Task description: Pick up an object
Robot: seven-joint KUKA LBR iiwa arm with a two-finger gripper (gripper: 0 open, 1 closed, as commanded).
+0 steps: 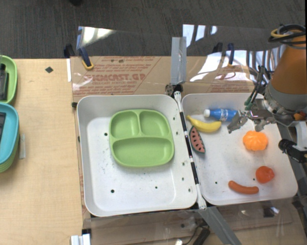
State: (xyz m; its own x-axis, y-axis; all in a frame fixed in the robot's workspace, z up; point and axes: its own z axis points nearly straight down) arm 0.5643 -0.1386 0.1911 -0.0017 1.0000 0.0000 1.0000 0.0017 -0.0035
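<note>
The right bin (220, 162) holds several items: a yellow banana (205, 124), a small blue bottle (221, 113) lying on its side, a watermelon slice (196, 140), an orange fruit (255, 140), a red tomato (264, 174) and a red-brown sausage (243, 187). My gripper (245, 125) hangs over the bin's far right part, just above and left of the orange fruit and right of the bottle. Its fingers stand open with nothing between them.
The left bin (95, 187) contains a green divided plate (141, 137). Stacked green and blue trays (3, 130) sit at the bench's left edge. A clear plastic sheet stands behind both bins. The arm's orange band (292, 69) rises at the far right.
</note>
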